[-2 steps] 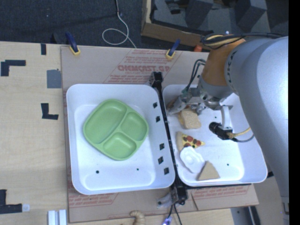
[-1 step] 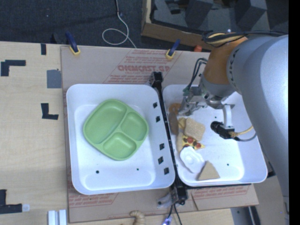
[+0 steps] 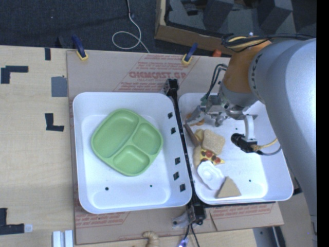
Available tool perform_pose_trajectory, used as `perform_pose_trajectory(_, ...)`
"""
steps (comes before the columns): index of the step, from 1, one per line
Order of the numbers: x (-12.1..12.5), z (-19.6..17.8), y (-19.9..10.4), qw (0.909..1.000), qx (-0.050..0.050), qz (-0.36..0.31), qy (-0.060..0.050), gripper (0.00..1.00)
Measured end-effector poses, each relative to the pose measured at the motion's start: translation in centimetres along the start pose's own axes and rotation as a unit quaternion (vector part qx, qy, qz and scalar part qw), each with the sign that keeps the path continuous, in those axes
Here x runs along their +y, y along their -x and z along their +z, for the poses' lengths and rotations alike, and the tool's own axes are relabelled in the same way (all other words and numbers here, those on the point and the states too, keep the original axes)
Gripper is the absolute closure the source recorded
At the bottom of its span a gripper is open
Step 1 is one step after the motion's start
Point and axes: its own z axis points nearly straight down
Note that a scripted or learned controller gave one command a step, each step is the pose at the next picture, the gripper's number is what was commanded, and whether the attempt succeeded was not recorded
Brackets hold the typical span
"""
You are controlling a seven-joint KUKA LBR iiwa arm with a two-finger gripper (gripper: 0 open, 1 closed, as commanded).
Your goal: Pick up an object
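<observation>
Pick not done: gripper (image 3: 212,112) low in the right bin (image 3: 272,181) over the toy food pile (image 3: 211,148), finger state unreadable, nothing visibly held, grasp and lift remain.

A pale wooden bench (image 3: 31,153) under a brown cardboard sheet (image 3: 149,73); dark carpeted floor (image 3: 61,9) beyond its far edge.

I have one fixed camera above the bench, looking down aslant on both bins (image 3: 82,138); arm (image 3: 288,86) enters right.
</observation>
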Motion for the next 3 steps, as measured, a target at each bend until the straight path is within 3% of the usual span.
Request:
perform_pose_trajectory(1,-4.2,1.0,0.4,1.0,0.0,0.001,0.0,0.0)
perform_pose_trajectory(2,-4.1,-0.1,0.3,1.0,0.0,0.0,0.001,1.0)
perform_pose_trajectory(3,-5.5,-9.6,-8.0,1.0,0.002,-0.004,0.004,1.0)
